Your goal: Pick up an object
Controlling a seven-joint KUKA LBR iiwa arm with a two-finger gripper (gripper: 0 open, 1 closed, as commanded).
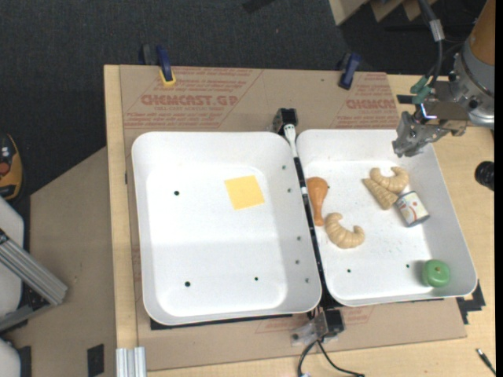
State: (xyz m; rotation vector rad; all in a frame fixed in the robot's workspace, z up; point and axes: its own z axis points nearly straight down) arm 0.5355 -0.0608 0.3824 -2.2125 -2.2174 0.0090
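My gripper (409,144) hangs over the far right corner of the right bin (377,285), above and a little right of a tan croissant-shaped piece (386,185). No object shows between its fingertips. A small white can with a red label (411,208) lies just below that piece. A second tan croissant (344,232) sits mid-bin. An orange carrot-like piece (317,195) lies against the bin's left wall. A green round object (436,272) rests in the near right corner. A yellow square (244,192) lies flat in the left bin (157,289).
The two bins meet along a black-hinged ridge (302,203). Blue clamps (164,63) (349,69) hold the cardboard base at the far edge. A metal rail (31,272) juts in at the near left.
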